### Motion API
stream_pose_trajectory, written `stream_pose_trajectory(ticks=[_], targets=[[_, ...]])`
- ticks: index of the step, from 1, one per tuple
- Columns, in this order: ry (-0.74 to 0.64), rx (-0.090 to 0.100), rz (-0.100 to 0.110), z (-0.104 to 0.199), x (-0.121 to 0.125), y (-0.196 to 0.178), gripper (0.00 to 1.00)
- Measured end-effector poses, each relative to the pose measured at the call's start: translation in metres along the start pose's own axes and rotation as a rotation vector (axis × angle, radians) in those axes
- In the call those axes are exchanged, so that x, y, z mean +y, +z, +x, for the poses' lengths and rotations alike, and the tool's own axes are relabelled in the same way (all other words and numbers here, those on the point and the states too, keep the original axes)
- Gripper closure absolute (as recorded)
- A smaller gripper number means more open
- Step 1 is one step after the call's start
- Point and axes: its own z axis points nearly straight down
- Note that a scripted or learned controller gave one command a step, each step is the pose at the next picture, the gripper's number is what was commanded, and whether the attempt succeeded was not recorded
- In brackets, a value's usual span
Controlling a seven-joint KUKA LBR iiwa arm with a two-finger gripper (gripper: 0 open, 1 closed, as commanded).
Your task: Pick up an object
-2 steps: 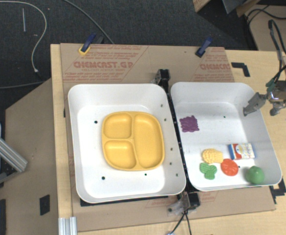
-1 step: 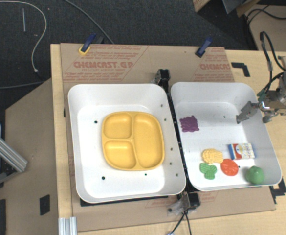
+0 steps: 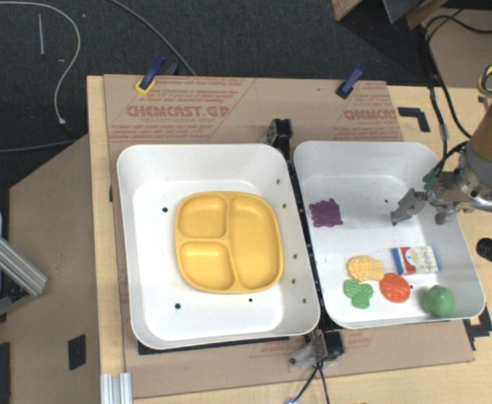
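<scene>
Claw: the claw (image 3: 422, 209) hangs over the far right part of the right bin (image 3: 346, 154), fingers spread apart, nothing between them.
Targets: a purple piece (image 3: 325, 214) lies alone to the claw's left; a box (image 3: 414, 260), a yellow piece (image 3: 365, 268), a red piece (image 3: 394, 288), a green piece (image 3: 357, 294) and a green ball (image 3: 437, 300) crowd the near side.
Left bin: a yellow tray (image 3: 229, 241) sits in the left bin (image 3: 136, 225), well apart from the claw.
Best pick: I judge the box nearest, just on the claw's near side, but its neighbours are close.
Method: centre above it, fingers across its short sides, descend straight, close only when low.
Risk: nudging the red piece, or closing too high.
</scene>
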Motion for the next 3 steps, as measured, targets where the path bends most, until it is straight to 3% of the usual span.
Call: stream_pose_trajectory(ticks=[1, 2, 3], targets=[[0.001, -0.001, -0.002, -0.002, 0.005, 0.043, 0.0], [0.0, -0.002, -0.006, -0.002, 0.006, 0.03, 1.0], [0.0, -0.005, -0.01, -0.007, 0.002, -0.031, 1.0]])
